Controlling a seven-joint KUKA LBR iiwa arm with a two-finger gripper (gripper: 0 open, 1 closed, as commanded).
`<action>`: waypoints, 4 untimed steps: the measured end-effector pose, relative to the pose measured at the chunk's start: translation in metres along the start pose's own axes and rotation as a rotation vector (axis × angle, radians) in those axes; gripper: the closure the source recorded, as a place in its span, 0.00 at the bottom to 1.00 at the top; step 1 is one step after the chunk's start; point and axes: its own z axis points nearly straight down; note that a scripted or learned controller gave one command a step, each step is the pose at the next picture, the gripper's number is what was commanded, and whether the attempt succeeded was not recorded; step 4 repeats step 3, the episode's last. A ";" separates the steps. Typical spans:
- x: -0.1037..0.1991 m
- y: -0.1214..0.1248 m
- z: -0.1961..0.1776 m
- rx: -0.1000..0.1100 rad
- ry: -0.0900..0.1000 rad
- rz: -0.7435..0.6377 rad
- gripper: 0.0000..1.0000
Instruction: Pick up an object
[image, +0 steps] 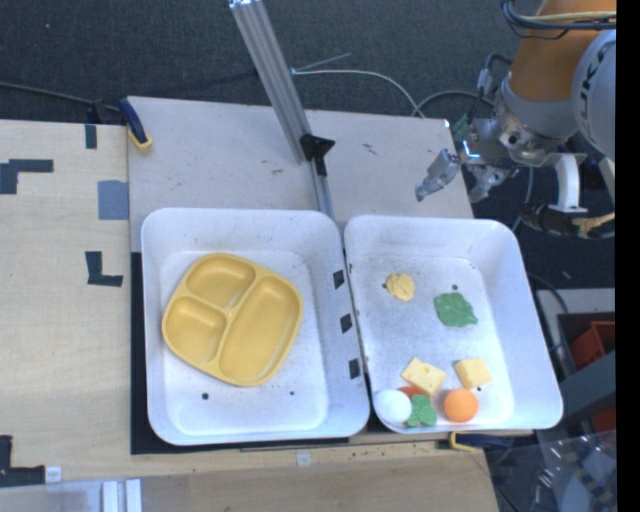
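The right bin (520, 300) holds several small toy foods. A pale yellow piece (400, 287) and a green leafy piece (455, 309) lie near its middle. Two yellow blocks (424, 377) (472, 373), a white egg (392, 405), a small green piece (421, 411) and an orange ball (460, 405) cluster at its front edge. My gripper (462, 185) hangs above the bench just beyond the right bin's back rim. Its fingers (437, 178) stand open with nothing between them.
The left bin (160, 250) holds a yellow divided plate (233, 318). A slanted metal rail (280, 80) runs down to the gap between the bins. White cables (400, 95) lie on the bench behind the right bin.
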 end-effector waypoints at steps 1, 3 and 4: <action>-0.017 -0.035 0.107 0.009 0.002 0.004 0.00; -0.085 -0.160 0.112 -0.001 0.001 0.007 0.00; -0.085 -0.160 0.112 -0.001 0.001 0.007 0.00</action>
